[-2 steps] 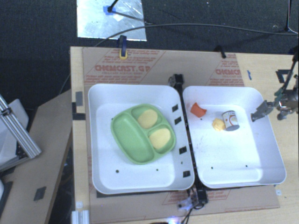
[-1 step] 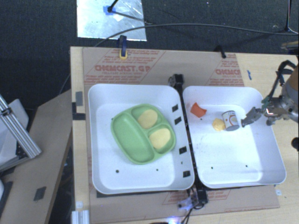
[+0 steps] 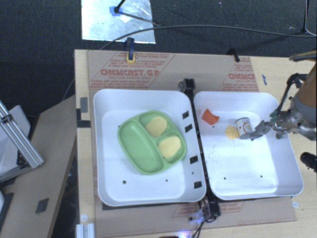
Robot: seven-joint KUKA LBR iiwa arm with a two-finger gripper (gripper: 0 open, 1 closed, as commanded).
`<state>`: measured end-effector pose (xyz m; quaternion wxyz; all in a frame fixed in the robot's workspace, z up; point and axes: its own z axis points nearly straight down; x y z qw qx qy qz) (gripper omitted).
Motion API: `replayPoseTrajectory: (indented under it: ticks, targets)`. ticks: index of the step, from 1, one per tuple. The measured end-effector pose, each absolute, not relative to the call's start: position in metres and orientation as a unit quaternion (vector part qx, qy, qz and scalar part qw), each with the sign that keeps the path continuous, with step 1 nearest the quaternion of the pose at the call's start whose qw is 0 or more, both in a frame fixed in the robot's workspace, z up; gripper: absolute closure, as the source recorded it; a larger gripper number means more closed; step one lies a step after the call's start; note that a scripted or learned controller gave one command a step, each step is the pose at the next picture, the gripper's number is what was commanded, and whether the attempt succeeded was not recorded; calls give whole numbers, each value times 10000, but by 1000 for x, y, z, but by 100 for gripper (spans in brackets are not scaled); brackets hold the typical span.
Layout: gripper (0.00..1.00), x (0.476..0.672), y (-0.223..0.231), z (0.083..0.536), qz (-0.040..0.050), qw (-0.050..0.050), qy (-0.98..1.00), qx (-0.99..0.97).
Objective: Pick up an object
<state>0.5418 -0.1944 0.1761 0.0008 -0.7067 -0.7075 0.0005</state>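
The gripper (image 3: 249,134) reaches in low beside the small can (image 3: 242,126), just right of the yellow piece (image 3: 231,132) — likely lining up a grasp; whether it pinches anything I cannot tell.

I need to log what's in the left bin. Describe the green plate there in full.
The green plate is a pale green divided tray, plastic by its look, with rounded corners. It has one long compartment and two smaller ones. Each small compartment holds a yellow lump; the long one holds nothing visible. It lies flat, turned at a slant, near the middle of the left bin, resting on the bin's floor.
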Motion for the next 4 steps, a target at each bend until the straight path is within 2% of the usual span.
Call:
replayPoseTrajectory:
  ticks: [1,2,3,4]
  targets:
    - [0,536,-202,129,4,7,-7073,-7069]
    - [100,538,-202,142,-7,-20,-7076,-7066]
    - [100,537,-200,186,-14,-29,-7086,-7056]
    - [100,535,-204,250,-18,-43,-7089,-7053]
